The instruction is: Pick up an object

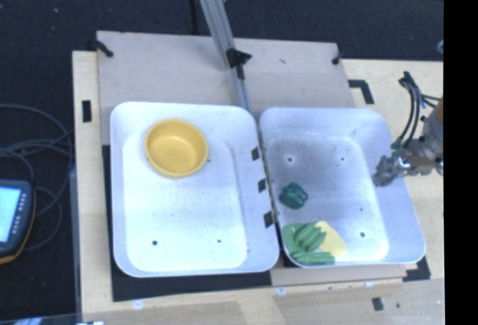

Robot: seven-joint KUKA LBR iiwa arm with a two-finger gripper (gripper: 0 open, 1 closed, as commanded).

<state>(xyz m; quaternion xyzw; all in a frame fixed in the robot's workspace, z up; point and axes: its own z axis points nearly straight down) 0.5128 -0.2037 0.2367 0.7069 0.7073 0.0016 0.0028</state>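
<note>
A yellow bowl (176,148) sits in the upper left of the left bin (134,241). In the right bin (321,137) a small dark green object (293,196) lies near the left wall. Below it, at the bin's front edge, a light green ridged object (306,239) lies against a yellow piece (333,241). My gripper (385,170) hangs at the right rim of the right bin, well to the right of those objects. Nothing shows between its fingers.
A grey metal pole (216,10) slants from the top of the view down to the gap between the bins. Cables (411,103) hang by the arm at the right. A handheld screen device (13,215) lies off the bench at the left.
</note>
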